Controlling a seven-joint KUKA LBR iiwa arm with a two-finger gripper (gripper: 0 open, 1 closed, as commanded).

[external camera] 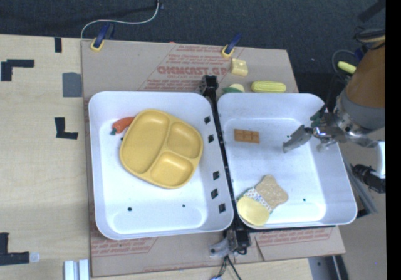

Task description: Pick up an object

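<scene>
My gripper [299, 138] hangs over the right part of the right bin [313, 104], with nothing seen held in it. A brown chocolate bar [246, 136] lies flat on the bin floor to its left, apart from it. Toward the near edge of that bin lies a tan biscuit with a yellow round end [263, 200]. In the left bin [106, 210] a yellow compartment plate [161, 147] rests tilted, and an orange carrot [123, 124] pokes out from beneath its far left edge.
Behind the bins on the cardboard lie a corn cob [268, 87], a yellow cheese block [239, 67] and a small green and white item [233, 89]. A black divider [216, 147] runs between the bins. Clamps and a white cable sit at the back.
</scene>
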